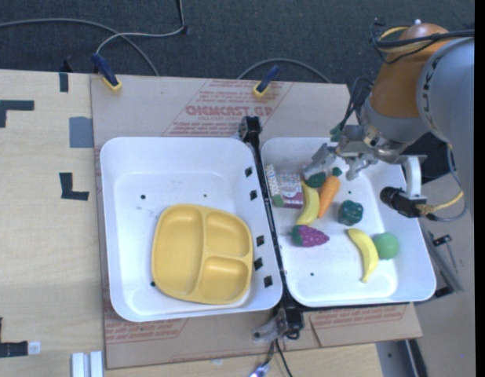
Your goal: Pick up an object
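Over the right bin, the gripper hangs with its fingers spread apart and nothing between them, just above a carrot. The carrot lies against a banana beside a small printed packet. Nearby rest purple grapes, a dark green pepper, a second banana and a green ball. A yellow divided plate sits in the left bin.

We see a thick grey arm with a rounded orange band above its wrist. Thin black cables run along it, and the tool below is grey metal with pale fingers.
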{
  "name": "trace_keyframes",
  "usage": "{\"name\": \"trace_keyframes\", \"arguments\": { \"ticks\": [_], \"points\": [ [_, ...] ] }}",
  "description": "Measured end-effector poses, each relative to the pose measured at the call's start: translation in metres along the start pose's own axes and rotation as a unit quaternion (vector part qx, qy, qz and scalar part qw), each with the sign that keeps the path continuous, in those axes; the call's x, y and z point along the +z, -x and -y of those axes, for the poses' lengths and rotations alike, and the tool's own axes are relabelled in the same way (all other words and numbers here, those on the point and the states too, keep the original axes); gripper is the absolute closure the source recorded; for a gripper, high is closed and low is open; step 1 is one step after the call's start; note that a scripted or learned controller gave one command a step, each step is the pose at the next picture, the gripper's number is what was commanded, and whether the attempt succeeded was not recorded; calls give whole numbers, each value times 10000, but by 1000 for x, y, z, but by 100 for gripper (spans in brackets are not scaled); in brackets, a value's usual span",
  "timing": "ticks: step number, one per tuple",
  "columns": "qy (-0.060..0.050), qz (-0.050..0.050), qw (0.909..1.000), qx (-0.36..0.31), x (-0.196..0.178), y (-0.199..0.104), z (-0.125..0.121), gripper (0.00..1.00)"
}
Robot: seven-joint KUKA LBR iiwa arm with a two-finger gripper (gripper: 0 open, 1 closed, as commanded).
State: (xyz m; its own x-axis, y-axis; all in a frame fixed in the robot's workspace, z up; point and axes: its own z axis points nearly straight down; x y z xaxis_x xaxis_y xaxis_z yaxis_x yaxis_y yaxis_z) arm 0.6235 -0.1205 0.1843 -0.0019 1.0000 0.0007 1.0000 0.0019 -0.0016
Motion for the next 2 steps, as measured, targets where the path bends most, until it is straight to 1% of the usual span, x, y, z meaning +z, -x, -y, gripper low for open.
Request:
{"name": "trace_keyframes", "arguments": {
  "ticks": [1,2],
  "points": [
    [22,11,10000,5,97,47,12,0],
    [30,12,10000,6,97,8,58,0]
  ]
}}
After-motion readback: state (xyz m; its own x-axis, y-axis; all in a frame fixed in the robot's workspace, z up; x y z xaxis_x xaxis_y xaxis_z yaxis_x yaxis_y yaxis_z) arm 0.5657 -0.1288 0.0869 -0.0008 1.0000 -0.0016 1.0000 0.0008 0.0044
